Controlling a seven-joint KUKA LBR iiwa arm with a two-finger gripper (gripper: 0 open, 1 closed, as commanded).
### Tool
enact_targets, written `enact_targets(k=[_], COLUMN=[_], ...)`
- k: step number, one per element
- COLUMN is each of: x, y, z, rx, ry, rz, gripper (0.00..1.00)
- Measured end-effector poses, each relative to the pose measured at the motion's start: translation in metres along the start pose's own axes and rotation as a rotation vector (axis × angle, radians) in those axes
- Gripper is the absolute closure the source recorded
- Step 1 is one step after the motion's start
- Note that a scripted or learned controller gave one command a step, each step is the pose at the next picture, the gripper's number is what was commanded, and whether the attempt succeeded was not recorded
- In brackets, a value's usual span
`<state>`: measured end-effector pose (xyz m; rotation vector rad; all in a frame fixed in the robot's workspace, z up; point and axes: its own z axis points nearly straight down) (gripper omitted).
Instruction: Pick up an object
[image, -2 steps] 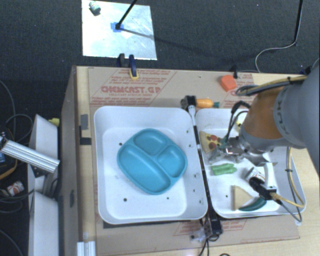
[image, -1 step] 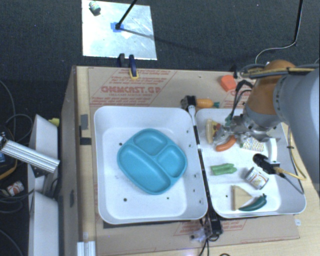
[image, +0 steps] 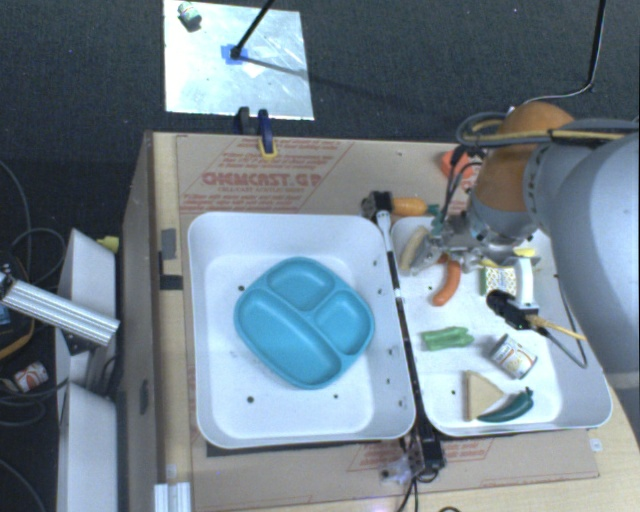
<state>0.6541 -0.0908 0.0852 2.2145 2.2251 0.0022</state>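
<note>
While low in right bin, gripper by orange sausage, fingers unclear

The table is a tan board with faded red print along its far strip. Two white bins rest directly on it, side by side and touching along one shared edge. The left bin sits left of that seam; the right bin sits right of it. A blue-and-yellow clamp grips the table's far edge, beyond the left bin — a black clip sits at the near end of the seam between the bins.
</note>
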Motion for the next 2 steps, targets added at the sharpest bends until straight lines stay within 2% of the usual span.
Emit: enact_targets(k=[1, 2], x=[0.000, 0.040], y=[0.001, -0.053], z=[-0.011, -0.101], rx=[-0.003, -0.002], ry=[-0.001, 0.001], rz=[-0.003, -0.001], gripper=[1.00, 1.00])
